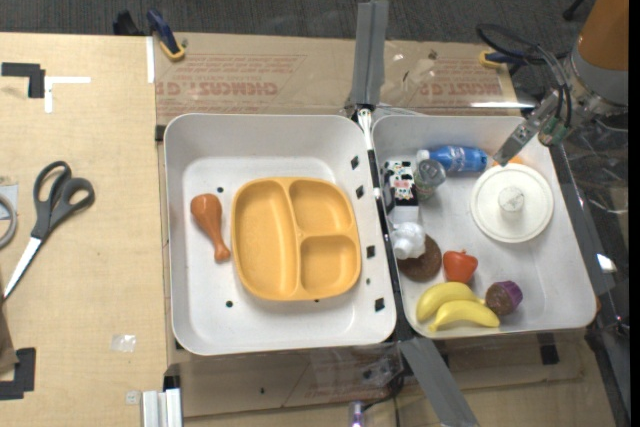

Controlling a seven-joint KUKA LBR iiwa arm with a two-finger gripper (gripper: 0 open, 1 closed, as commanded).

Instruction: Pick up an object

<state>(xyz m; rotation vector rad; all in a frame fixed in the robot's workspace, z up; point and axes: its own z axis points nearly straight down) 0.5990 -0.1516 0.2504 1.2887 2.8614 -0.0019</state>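
Two white bins sit side by side on your desk (80,315). The left bin (180,315) holds a yellow divided plate (296,237) at its middle, and a toy drumstick (211,223) lies just beside the plate toward the bin's left wall. The right bin (570,310) carries the rest: a white lid (512,202) near its right wall, a blue bottle (456,158) along its far edge, and a small cow-print carton (402,182) by its left wall. At its near edge you see a banana (455,306), with a purple fruit (504,297) just right of it and a red fruit (459,266) just behind. The arm (607,35) hangs at the far right corner of that bin; you cannot tell how its fingers stand. Scissors (48,210) lie on the desk's left side.
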